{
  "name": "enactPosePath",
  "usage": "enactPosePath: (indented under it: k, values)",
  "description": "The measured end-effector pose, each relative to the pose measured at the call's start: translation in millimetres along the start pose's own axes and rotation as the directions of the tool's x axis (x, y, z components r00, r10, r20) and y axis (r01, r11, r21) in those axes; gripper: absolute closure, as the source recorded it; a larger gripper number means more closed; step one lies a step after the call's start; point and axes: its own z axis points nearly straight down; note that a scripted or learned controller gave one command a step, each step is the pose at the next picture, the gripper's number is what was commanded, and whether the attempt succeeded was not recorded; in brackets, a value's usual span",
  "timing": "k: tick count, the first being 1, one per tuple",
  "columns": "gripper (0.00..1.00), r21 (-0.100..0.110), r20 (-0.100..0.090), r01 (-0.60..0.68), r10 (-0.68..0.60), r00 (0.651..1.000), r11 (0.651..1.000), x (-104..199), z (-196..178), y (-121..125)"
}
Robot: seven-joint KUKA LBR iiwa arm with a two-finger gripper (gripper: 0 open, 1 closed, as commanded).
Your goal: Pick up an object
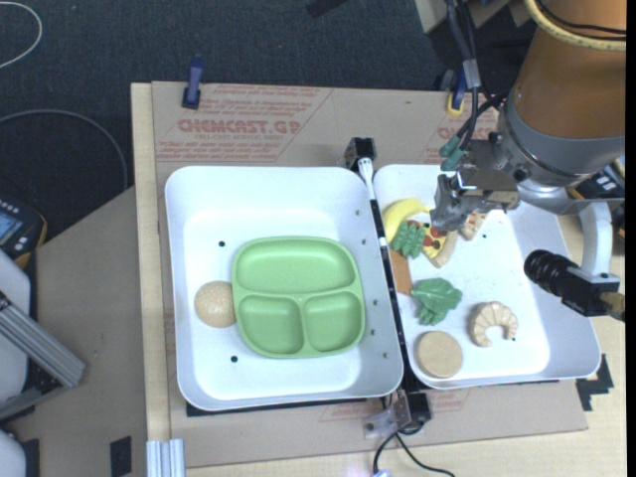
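Dark carpet surrounds a bench (248, 127) topped with brown printed board, clamped at its far edge. Two white bins sit side by side on it. Left bin (199, 207) carries a green divided plate (296, 296) at its centre and a round tan bun (213, 304) by its left wall. Right bin (542, 336) has a banana (401, 213) and small toy foods in its far-left corner, where the gripper (449, 219) hangs; whether it grips anything I cannot tell. Nearer lie green broccoli (434, 298), a croissant (494, 322), a round cookie (438, 354)
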Motion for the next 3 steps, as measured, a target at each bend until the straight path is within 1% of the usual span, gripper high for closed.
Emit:
enactPosePath:
  k: [1,2,3]
  values:
    - [1.00,0.018,0.002,-0.007,0.007,1.000,1.000,-69.6,49.1,-7.3]
    - [1.00,0.017,-0.001,0.005,-0.005,1.000,1.000,-20.9,76.3,-6.9]
    - [1.00,0.017,-0.002,0.007,-0.007,1.000,1.000,25.9,95.2,-7.7]
